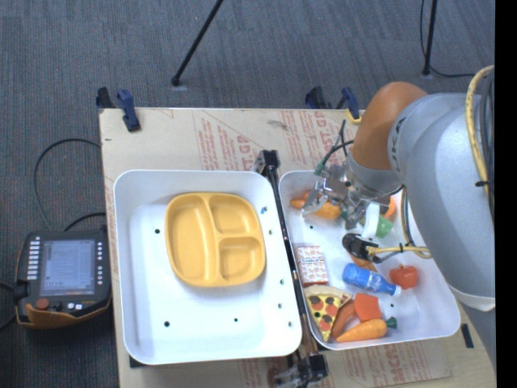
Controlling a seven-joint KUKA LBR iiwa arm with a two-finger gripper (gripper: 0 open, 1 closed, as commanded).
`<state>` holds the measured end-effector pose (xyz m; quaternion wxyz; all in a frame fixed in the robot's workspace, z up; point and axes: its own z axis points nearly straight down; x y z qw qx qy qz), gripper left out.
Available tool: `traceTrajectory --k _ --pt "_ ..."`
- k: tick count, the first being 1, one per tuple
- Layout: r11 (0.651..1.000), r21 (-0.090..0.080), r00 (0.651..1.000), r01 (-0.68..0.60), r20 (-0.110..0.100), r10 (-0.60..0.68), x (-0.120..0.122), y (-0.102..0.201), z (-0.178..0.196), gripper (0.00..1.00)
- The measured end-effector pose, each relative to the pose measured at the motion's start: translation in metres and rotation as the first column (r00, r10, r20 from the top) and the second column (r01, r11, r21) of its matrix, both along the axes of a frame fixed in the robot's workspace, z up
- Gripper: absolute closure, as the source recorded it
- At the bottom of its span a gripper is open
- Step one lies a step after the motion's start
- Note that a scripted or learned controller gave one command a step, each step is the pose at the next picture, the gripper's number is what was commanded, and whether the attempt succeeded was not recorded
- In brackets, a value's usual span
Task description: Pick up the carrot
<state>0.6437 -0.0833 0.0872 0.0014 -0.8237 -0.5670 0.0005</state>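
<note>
Carrot (363, 331) at near edge of right bin (440, 318), beside pizza slice (323, 307). Pincer (331, 203) low at far end, well apart (open/closed: can't tell). Need to shift over carrot, align w/ long axis, descend.

A cardboard-topped bench (202, 132) bears two white bins (133, 297) side by side, blue clamps (128, 107) at its back edge

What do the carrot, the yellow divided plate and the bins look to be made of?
Carrot: probably moulded plastic toy, uniform orange with a slight sheen and a green stub. Yellow divided plate: looks like hard plastic, one even matte colour with moulded compartments. Bins: smooth white plastic or coated sheet; the view leaves it open.
</note>
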Motion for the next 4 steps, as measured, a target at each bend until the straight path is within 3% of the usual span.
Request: traceTrajectory --k 1,2,3,4 --pt "1.000 0.000 1.000 -0.004 -0.002 0.004 0.000 0.000 0.010 1.00" --pt "1.000 0.000 1.000 -0.005 -0.002 0.005 0.000 0.001 0.010 0.00" --pt "1.000 0.000 1.000 -0.008 -0.003 0.008 0.000 0.000 0.020 1.00" --pt "1.000 0.000 1.000 -0.010 0.003 0.010 -0.159 -0.015 0.016 1.00"
